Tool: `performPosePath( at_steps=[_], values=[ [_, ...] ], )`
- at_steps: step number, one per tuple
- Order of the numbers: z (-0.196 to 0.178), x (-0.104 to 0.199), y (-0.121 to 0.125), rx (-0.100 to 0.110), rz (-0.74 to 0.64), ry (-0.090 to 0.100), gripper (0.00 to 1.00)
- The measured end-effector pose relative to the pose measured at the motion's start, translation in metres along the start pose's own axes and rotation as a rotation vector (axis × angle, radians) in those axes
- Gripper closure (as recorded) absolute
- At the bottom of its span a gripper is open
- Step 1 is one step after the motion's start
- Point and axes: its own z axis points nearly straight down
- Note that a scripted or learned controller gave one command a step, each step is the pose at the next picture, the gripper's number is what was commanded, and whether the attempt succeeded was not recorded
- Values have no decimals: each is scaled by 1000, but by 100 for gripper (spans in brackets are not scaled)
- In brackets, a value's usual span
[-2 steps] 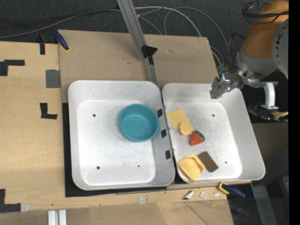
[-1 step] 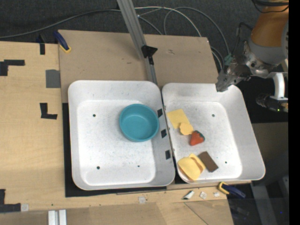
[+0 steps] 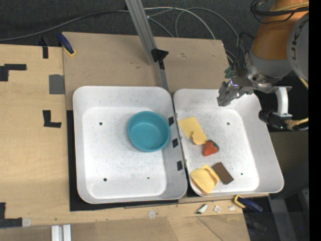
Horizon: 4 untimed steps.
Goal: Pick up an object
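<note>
Now, starting at your left, the left bin (image 3: 90, 185) holds a blue bowl (image 3: 148, 130) near its middle. In the right bin (image 3: 261, 134) you see a pale yellow block (image 3: 192, 130), a red strawberry (image 3: 210, 147) touching it, then a yellow piece (image 3: 203, 179) beside a brown block (image 3: 222, 173). Over that bin's far right corner hang the jaws (image 3: 228, 95); you cannot tell whether they are spread or pressed together
</note>
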Motion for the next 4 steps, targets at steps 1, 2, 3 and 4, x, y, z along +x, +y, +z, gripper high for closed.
performPosePath(
  at_steps=[1,2,3,4],
  values=[
    [18,45,-26,1,-1,1,100],
    [12,94,-47,-1,-3,1,100],
    [30,142,-76,3,-2,0,100],
    [24,190,-94,1,-4,1,100]
  ],
)
